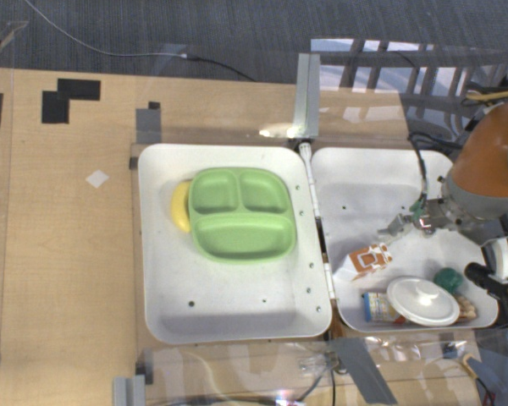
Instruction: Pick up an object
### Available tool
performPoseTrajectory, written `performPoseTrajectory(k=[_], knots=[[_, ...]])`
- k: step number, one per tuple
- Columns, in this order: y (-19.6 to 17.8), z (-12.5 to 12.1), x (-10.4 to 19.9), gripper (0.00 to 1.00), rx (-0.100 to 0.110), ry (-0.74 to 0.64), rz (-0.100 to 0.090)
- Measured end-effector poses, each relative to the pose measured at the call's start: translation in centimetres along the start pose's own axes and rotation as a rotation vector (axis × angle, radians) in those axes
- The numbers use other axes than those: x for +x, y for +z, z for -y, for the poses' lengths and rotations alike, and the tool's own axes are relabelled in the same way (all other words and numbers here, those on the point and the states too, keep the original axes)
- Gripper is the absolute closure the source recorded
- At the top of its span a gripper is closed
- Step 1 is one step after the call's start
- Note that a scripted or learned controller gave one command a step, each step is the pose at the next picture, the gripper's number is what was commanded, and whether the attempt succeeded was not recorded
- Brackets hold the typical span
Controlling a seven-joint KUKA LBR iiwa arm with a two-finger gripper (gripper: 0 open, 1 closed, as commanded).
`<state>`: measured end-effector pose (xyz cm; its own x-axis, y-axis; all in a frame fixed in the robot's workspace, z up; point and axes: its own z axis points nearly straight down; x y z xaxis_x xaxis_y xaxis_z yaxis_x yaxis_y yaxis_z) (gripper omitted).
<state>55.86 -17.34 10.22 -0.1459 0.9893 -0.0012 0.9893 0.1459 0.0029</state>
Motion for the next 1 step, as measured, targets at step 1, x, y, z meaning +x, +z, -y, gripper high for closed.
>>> performPoseTrajectory(k=[1], knots=[[-8.67,-4.59,-3.91,0.0,-0.004,-0.026,0.002]])
